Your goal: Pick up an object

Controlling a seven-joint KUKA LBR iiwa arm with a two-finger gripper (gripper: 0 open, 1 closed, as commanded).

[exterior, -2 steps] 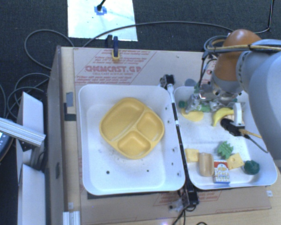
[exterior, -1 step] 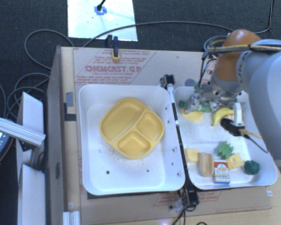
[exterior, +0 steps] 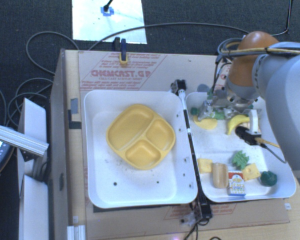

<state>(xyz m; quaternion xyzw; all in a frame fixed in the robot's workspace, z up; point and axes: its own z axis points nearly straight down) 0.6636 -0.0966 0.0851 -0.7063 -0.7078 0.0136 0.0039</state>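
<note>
The grey arm with the orange band reaches in from the right of the frame and brings its hand [exterior: 213,110] low into the upper left corner of the right-hand shallow white bin [exterior: 285,186]. How wide the hand is spread I cannot tell; the wrist hides it from above, and nothing can be seen gripped in it.

Just under and beside the hand lie a pale yellow flat round piece [exterior: 207,123] and a small green piece [exterior: 195,111], so close that they appear to touch it. To the right of the hand, near it, lies a yellow toy banana [exterior: 236,122], its long axis running from lower left to upper right. The pale yellow piece looks like the likeliest target, lying directly below the hand.

Lower in the same bin, well apart from the hand, sit a tan cylinder [exterior: 219,174] and a small printed carton [exterior: 236,182]. The left-hand white bin [exterior: 102,184] holds a yellow divided plastic plate [exterior: 140,135].
</note>
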